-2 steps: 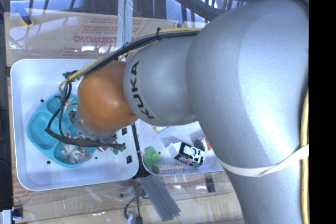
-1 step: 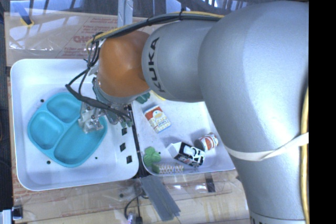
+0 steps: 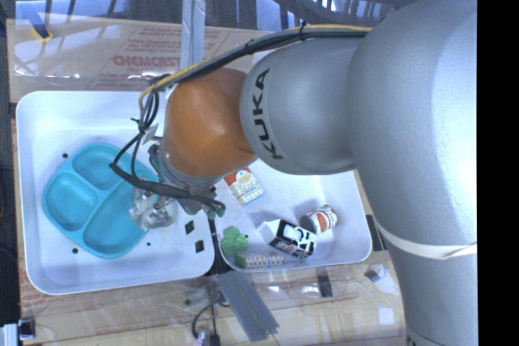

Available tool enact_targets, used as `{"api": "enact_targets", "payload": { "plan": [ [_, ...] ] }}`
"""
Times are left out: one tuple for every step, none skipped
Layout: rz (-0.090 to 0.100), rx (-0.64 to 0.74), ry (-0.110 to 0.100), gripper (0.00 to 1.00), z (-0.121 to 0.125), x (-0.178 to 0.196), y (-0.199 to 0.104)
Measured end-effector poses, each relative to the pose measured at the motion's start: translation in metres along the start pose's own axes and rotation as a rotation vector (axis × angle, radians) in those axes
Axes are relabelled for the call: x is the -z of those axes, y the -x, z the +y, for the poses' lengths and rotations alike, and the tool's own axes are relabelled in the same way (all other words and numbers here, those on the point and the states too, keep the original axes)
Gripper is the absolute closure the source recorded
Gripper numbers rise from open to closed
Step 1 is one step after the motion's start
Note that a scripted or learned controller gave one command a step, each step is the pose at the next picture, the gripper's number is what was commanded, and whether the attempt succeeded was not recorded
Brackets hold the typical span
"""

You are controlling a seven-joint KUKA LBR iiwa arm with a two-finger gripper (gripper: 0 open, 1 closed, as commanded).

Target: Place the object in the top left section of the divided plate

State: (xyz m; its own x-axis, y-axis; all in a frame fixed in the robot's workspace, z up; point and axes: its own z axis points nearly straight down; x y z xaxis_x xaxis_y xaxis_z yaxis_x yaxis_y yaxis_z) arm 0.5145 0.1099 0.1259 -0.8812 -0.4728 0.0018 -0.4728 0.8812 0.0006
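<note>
A blue divided plate [image 3: 87, 202] lies in the left bin [image 3: 49, 126], with three sections. My gripper [image 3: 156, 209] hangs over the plate's right edge, under the orange wrist band [image 3: 207, 126]. Its metal fingers are small and partly hidden by the arm, so I cannot make out anything between them. The right bin [image 3: 353, 198] holds a green object [image 3: 235, 240], a white and orange packet [image 3: 244, 185], a black and white object [image 3: 293, 238] and a small red and white can [image 3: 321, 219].
The grey arm [image 3: 365, 101] covers most of the right bin and the upper right of the view. A coiled spring-like item [image 3: 263, 260] lies at the right bin's front rim. Cables [image 3: 134, 150] loop by the wrist. Cardboard [image 3: 122, 53] lies behind the bins.
</note>
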Motion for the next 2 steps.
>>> {"api": "enact_targets", "payload": {
  "plan": [
    [-0.004,0.034,-0.001,1.00,0.078,0.084,0.056],
    [0.002,0.096,0.001,1.00,0.036,0.003,-0.010]
  ]
}}
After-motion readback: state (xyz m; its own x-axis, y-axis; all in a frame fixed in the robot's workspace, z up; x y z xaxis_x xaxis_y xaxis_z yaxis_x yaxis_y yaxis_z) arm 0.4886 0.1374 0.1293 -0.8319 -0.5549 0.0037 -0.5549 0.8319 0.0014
